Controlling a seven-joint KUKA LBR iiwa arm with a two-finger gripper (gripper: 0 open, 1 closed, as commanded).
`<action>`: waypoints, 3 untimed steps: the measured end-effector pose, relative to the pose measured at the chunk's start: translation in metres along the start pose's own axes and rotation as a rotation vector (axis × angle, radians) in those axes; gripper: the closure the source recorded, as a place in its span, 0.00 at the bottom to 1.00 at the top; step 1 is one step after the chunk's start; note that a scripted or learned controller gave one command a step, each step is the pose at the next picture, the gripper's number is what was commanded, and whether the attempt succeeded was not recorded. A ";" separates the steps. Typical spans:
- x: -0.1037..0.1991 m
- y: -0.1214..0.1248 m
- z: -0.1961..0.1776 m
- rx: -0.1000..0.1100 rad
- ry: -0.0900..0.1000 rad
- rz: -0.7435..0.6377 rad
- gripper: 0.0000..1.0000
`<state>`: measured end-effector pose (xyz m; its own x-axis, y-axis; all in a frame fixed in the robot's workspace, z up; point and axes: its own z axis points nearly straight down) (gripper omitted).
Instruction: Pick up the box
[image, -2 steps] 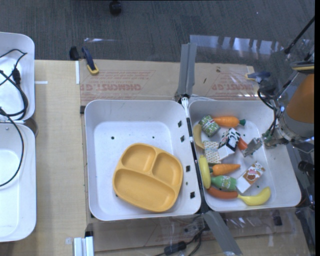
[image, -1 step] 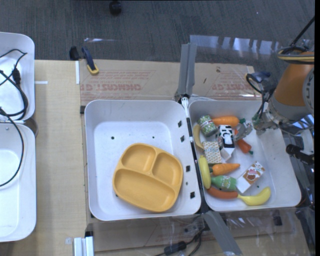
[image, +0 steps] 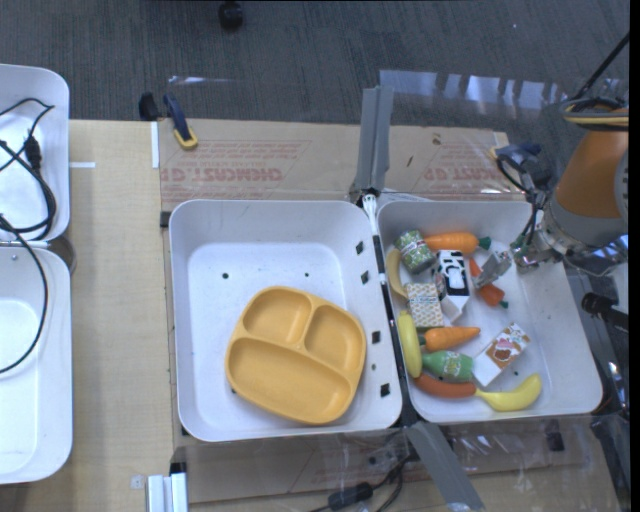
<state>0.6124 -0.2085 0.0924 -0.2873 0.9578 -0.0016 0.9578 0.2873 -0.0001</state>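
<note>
While our gripper (image: 497, 264) hangs at two o'clock in the right bin (image: 570, 300), its finger state unclear, the small carton box (image: 505, 347) lies untouched near five o'clock. We judge the approach unfinished; next we need to travel toward the box and descend.

the arm (image: 596, 170) is cut off by the right edge. the gripper (image: 497, 266) is too small to read. a red piece (image: 446, 386) lies partly hidden under the green bottle (image: 448, 365).
</note>
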 end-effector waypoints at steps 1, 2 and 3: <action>0.000 0.001 -0.010 -0.002 -0.002 -0.001 1.00; 0.000 0.001 -0.010 -0.002 -0.002 -0.001 0.00; 0.023 -0.069 -0.001 0.001 0.001 0.078 0.00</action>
<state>0.5400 -0.2060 0.0931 -0.2120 0.9773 -0.0002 0.9773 0.2120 -0.0006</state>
